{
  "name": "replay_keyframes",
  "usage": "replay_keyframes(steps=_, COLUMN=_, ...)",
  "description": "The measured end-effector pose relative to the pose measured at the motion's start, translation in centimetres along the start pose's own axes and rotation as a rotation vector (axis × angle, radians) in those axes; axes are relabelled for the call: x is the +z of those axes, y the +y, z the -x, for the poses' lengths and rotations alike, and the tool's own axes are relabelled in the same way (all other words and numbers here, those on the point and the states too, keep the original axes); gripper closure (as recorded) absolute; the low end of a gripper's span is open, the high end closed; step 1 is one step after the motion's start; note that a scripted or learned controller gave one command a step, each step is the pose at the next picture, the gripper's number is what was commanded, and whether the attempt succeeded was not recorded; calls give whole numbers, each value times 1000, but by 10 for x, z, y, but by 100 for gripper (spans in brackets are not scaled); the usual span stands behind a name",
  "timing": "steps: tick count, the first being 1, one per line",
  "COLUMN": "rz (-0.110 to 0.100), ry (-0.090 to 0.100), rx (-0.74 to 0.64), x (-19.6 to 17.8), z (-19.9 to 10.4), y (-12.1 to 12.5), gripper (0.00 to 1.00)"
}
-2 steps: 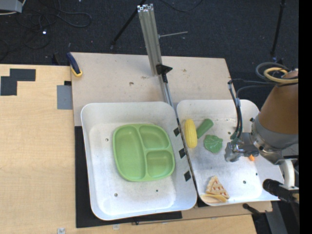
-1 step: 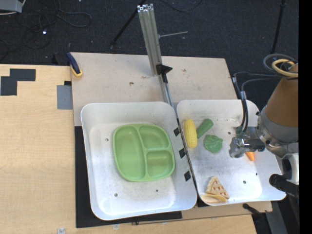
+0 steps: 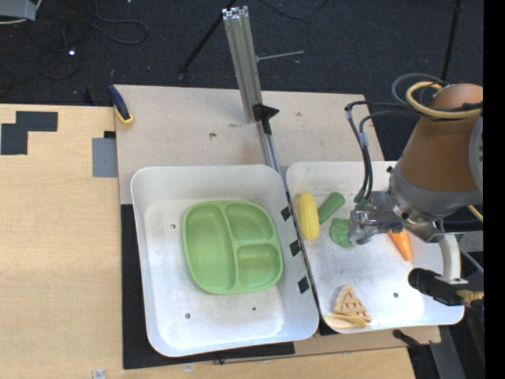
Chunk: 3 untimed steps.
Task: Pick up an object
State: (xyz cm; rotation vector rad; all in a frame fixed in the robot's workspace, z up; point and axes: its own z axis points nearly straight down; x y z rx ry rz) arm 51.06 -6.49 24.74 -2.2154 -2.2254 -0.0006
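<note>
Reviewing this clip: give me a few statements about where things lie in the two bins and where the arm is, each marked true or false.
1. The green divided plate lies in the left bin. True.
2. The corn cob lies on the green divided plate. False: it lies in the right bin, near the divider.
3. The gripper is over the right bin, beside a green toy. True.
4. The waffle piece sits at the far edge of the right bin. False: it is at the near edge.
5. The carrot lies in the left bin. False: it is in the right bin, by the arm.
</note>
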Motion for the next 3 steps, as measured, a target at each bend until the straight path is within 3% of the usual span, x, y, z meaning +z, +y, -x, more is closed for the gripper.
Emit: replay_keyframes(steps=3, rz=-2, ry=-1, rx=0, x=25, z=-160, y=55, gripper=100)
